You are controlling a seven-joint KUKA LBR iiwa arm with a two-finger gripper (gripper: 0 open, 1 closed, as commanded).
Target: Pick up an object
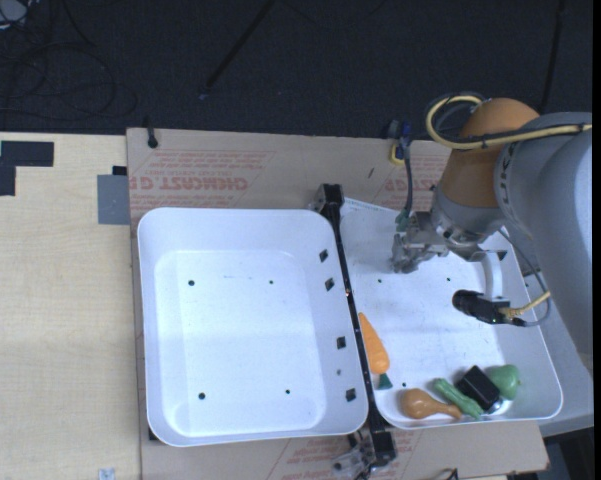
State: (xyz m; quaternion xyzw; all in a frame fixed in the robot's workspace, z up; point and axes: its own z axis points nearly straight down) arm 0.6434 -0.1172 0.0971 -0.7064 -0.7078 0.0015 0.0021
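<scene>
The grey arm with its orange band (485,158) reaches in from the right and hangs over the upper part of the right-hand shallow white plastic bin (545,393). Its metal pincer (412,256) sits low over the bare white floor of that bin, near the upper left corner; from this angle I cannot tell how far it is parted, and nothing can be seen in its grip.

The things to be picked up lie well apart from the pincer, gathered along the bin's lower edge. An orange carrot-shaped toy with a green tip (374,349) lies lengthwise just beside the black divider (345,298) where the two bins meet. Further down, a tan pear-shaped piece (425,403) rests against the lower rim, touching a long green pod-like toy (454,396). A small black block (477,386) lies on that pod, and a rounded green object (504,377) sits just beside the block.

A black cable end (480,306) hangs from the arm above the right side of the bin, between the pincer and the cluster.

The left-hand shallow white plastic bin (150,318) stands alongside, both on brown cardboard (230,168) over the pale wooden table (50,318).
</scene>
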